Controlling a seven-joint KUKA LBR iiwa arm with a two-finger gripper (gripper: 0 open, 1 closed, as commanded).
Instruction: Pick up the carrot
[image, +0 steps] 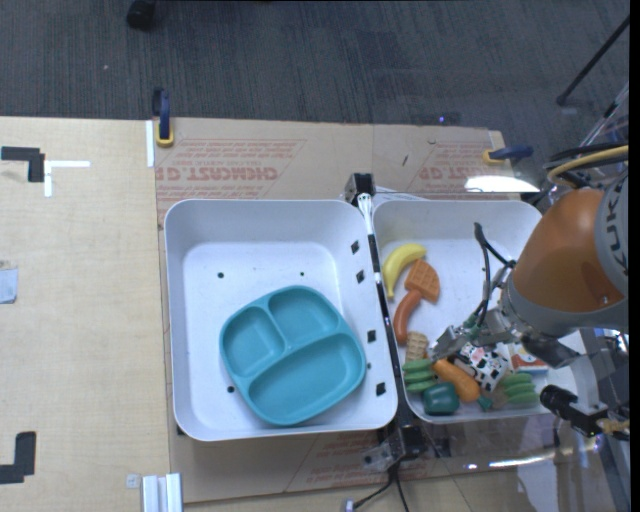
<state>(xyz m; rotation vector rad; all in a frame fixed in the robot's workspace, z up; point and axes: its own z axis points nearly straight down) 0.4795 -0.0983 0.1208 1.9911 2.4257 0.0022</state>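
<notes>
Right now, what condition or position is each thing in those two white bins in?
Blue tray: lying flat and tilted askew in the left bin.
Banana: lying loose in the right bin.
Carrot: lying among the toy foods, just under the gripper.
Green vegetable: resting at the front wall.
Gripper: low over the pile; grip unclear.

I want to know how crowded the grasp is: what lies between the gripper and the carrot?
Nothing that I can make out in the camera view: the gripper hangs right above the carrot, beside a black-and-white spotted toy.
</notes>
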